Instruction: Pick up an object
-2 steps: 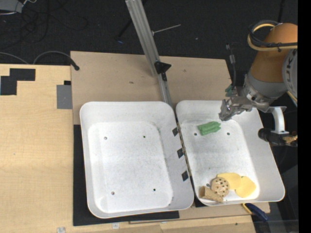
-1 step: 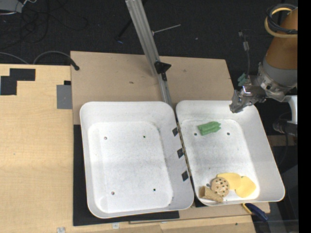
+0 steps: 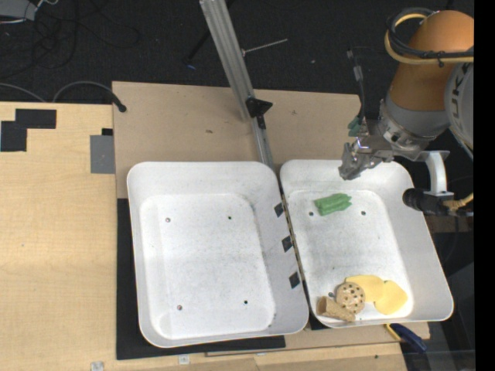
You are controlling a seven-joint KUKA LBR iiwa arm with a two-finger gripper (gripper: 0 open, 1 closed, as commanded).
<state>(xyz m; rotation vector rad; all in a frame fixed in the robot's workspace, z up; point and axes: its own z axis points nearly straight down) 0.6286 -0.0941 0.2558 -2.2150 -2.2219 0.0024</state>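
Two shallow white bins side by side: left bin (image 3: 155, 184), right bin (image 3: 433, 277)

Green object (image 3: 332, 204) flat on the floor of the right bin, toward its far end, well apart from everything else. Small, oblong, slightly lumpy in outline, long axis roughly across the bin. Probably light and soft, plastic or rubbery by the look; likely to give a little under pressure instead of slipping out. Best taken across the narrow width near the middle, fingers straddling the long axis, coming straight down

Cluster in the near corner of the same bin: yellow pieces (image 3: 380, 294), thin and flat, overlapping each other; round perforated disc (image 3: 350, 294) just beside and touching them; small tan block (image 3: 334, 308) against the disc. Flat yellow pieces likely hard to get fingers under; disc and block crowded together, so a clean hold there judged less likely. Material too small to tell

Gripper (image 3: 352, 167) above the far rim of the right bin, near the green object but apart from it, nothing visible between the fingers. Finger spacing too small and dark against the bin edge to call wide or narrow: cannot tell

Green object judged the easiest target: isolated, close to the gripper, raised enough off the floor to pinch
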